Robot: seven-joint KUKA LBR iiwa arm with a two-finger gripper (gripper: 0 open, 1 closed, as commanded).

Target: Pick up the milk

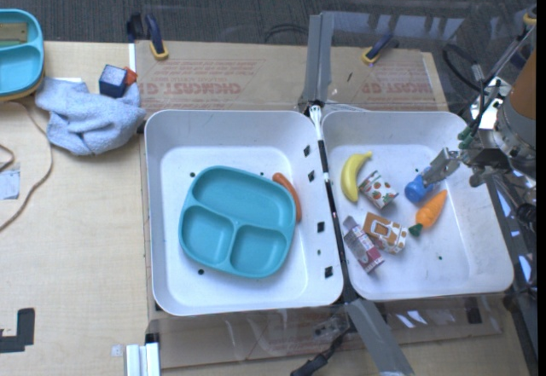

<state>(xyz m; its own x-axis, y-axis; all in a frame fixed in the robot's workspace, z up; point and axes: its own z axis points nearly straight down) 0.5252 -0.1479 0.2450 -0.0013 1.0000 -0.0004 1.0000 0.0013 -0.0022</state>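
The gripper [441, 166] hangs over the right bin [478, 263], open and holding nothing, above a blue toy [416, 190]; the milk carton [386, 233] lies nearby

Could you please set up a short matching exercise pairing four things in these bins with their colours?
Things:
1. banana
2. carrot
3. divided tray
4. towel

Colours:
A. orange
B. grey
C. yellow
D. teal

Pairs: 1-C, 2-A, 3-D, 4-B
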